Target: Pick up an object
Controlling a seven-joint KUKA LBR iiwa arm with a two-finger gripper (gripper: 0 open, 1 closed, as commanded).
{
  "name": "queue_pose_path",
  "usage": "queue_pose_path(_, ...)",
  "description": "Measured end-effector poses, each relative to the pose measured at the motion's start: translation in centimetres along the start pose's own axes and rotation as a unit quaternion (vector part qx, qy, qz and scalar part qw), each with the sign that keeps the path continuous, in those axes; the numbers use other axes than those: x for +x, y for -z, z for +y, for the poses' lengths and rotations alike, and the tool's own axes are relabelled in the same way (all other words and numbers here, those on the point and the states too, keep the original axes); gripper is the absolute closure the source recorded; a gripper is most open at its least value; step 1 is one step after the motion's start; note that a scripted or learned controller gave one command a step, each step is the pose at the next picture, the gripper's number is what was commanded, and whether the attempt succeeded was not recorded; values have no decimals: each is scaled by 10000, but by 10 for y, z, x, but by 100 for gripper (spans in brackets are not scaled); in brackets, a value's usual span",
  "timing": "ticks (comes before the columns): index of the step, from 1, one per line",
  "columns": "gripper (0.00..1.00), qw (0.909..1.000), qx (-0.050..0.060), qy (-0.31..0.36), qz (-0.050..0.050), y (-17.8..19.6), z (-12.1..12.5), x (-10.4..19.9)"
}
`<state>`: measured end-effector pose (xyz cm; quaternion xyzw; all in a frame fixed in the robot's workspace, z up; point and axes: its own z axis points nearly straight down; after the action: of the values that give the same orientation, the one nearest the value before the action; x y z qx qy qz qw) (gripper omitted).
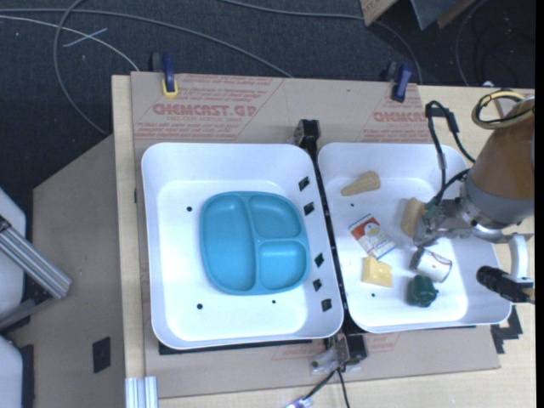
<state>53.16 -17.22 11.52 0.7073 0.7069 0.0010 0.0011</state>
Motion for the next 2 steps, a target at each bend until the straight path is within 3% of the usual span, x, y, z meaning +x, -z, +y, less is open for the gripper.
queue_pose_path(2, 100, 10000, -10, 10, -5, 88, 2, 1)
